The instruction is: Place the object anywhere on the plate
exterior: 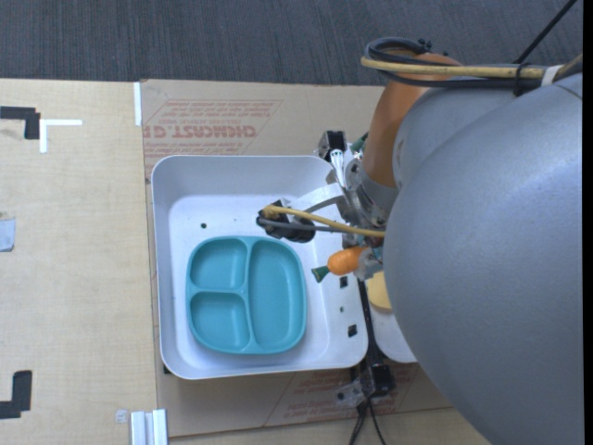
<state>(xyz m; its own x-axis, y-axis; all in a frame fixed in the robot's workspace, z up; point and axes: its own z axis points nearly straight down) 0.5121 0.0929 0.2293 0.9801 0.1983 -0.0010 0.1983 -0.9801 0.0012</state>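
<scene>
A teal plate [247,295] with three compartments lies in the left white bin [176,248], left of its middle. My gripper [350,256] hangs over that bin's right wall, reaching in from the right. It is shut on a small orange object with a green end [341,261], like a toy carrot, which shows between its fingers. The object hangs right of the plate, a short gap from the plate's right rim. The big grey arm hides most of the right bin.
A pale yellow object [377,291] peeks out in the right bin under the arm. Printed cardboard [213,123] lies behind the left bin. A bare strip of bin floor runs between the plate and the right wall.
</scene>
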